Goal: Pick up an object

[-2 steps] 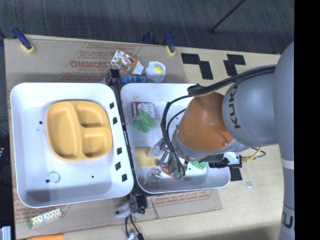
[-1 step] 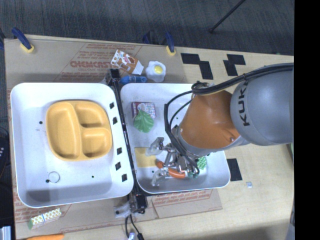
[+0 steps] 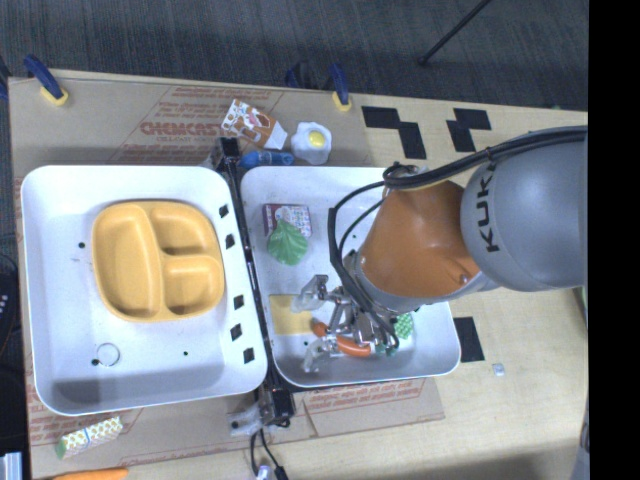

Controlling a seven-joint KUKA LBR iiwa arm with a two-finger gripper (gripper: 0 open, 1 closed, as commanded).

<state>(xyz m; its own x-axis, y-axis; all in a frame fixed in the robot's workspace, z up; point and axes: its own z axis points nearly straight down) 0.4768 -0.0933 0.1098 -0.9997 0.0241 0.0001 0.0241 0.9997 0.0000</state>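
My gripper [image 3: 319, 322] is low in the front part of the right bin [image 3: 432, 360], its two metal fingers [image 3: 314, 290] spread apart, so it is open. An orange carrot-like piece [image 3: 352, 345] lies on the bin floor right by the fingers, one end reaching between them; they are not closed on it. A flat yellow item [image 3: 284, 314] lies just left of the fingers. A green-and-white item [image 3: 403, 324] peeks out under the wrist. Farther back in the bin lie a green leafy toy [image 3: 287, 243] and a small printed packet [image 3: 288, 215].
The left bin [image 3: 40, 268] holds a yellow divided tray [image 3: 157, 258]. Behind the bins lie a snack packet [image 3: 244, 121], a blue item [image 3: 266, 157] and a white-and-yellow piece [image 3: 312, 140]. A wrapped packet [image 3: 90, 434] lies at the front left. The arm's bulk covers the right bin's right half.
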